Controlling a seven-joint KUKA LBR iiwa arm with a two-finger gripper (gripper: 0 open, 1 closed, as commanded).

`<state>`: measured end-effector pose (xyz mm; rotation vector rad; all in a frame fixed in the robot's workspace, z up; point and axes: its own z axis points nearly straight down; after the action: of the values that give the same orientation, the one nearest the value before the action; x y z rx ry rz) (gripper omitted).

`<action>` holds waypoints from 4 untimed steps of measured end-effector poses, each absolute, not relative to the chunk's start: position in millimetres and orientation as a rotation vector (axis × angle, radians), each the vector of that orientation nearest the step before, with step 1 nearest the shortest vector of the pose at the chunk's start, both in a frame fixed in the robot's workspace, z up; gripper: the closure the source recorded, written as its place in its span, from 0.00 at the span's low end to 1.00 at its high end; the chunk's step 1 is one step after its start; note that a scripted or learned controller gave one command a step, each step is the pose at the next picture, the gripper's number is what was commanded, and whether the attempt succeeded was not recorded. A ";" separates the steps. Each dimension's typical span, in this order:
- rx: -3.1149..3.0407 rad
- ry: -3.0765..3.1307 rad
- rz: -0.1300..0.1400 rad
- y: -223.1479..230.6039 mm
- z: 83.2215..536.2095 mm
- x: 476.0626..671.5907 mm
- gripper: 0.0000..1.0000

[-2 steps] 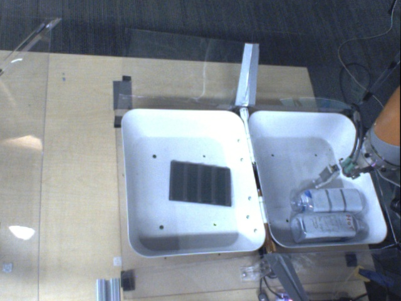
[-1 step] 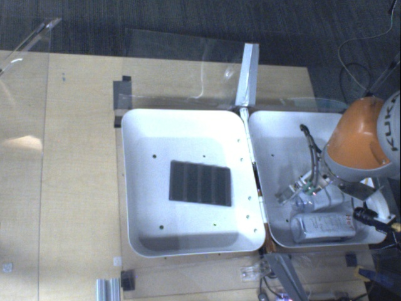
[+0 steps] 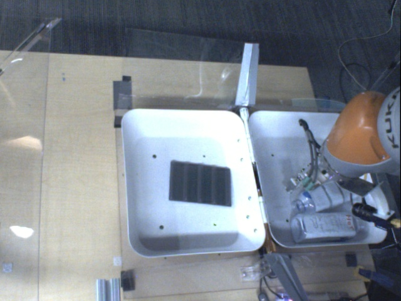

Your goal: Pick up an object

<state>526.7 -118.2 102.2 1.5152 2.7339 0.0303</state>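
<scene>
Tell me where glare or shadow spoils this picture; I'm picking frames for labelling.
Camera view: bright glare patches on the clear sheet at left; soft shadow along the left bin near wall; the arm shades the cluttered right bin, where the shiny packet looks soft and hard to outline.

two white bins: the left bin (image 3: 135,168) lies well to the left of the pincer (image 3: 311,179), and the right bin (image 3: 276,143) is under it. one dark ribbed pad (image 3: 200,183) sits in the left bin, far left of the pincer. one grey box (image 3: 322,227) lies just below the pincer. one clear bottle with a blue cap (image 3: 311,201) lies close beneath the pincer, between it and the box. one arm (image 3: 360,137) rises to the pincer's upper right.
</scene>
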 end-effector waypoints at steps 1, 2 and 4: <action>1.222 2.886 0.006 -61.3 186.3 556.7 1.00; 1.093 2.937 0.001 -205.6 176.6 541.9 1.00; 0.815 2.992 0.003 -203.0 134.0 522.8 0.00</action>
<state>522.8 -203.0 134.0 0.8146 2.9915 0.0027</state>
